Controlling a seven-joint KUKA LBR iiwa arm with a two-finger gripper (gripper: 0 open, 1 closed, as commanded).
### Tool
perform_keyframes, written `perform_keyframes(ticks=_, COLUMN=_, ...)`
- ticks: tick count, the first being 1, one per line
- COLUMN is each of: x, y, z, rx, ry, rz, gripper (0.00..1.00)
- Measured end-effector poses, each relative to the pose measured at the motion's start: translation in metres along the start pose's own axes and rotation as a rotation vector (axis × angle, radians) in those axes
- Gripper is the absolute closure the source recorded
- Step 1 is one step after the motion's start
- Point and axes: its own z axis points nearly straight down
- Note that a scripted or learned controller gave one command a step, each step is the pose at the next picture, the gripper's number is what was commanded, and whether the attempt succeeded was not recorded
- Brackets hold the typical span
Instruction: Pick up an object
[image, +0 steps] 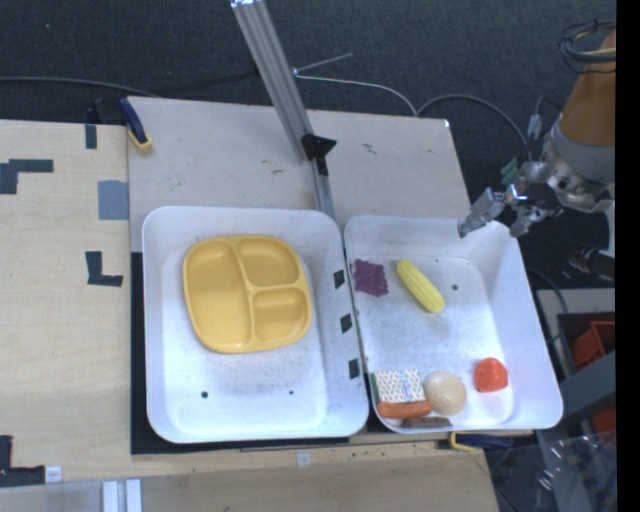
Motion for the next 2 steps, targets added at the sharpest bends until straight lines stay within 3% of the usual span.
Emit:
perform_keyframes(ticks=1, x=0.037, y=-0.003, z=0.158, rx=0.008, ry=0.003, rz=0.000, gripper=0.00)
perform_keyframes(ticks=2, x=0.080, y=-0.041, z=0.175, rx=0.001, ry=0.001, rz=-0.001, gripper=0.00)
